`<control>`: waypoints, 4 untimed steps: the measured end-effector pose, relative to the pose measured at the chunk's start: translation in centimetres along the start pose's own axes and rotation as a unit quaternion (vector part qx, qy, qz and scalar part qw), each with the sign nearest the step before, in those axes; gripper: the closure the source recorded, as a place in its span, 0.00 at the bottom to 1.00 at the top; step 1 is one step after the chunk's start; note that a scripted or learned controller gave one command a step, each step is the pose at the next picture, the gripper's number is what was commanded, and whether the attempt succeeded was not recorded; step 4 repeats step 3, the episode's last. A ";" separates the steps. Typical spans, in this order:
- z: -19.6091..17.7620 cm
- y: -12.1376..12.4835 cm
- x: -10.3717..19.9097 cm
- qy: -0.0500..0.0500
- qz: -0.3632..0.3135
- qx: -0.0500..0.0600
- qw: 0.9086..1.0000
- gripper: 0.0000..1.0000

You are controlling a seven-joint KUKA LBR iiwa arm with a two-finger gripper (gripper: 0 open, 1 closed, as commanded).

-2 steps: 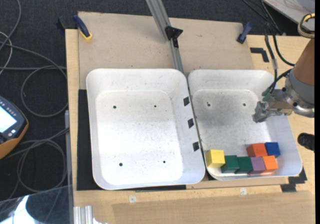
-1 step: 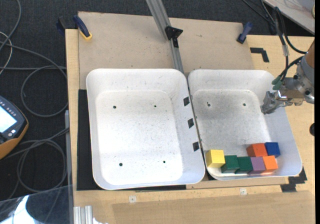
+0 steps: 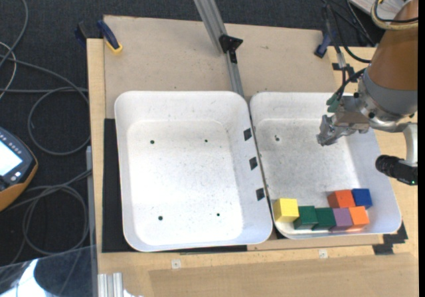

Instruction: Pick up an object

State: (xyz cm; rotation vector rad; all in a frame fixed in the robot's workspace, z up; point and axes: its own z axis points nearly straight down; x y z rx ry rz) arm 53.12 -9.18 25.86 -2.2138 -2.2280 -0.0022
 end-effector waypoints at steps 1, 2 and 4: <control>-0.3 2.5 5.4 0.000 -0.001 -0.001 1.000 1.00; 0.0 4.8 10.9 0.000 0.000 -0.001 1.000 1.00; 2.0 8.0 14.8 0.000 0.001 0.000 1.000 1.00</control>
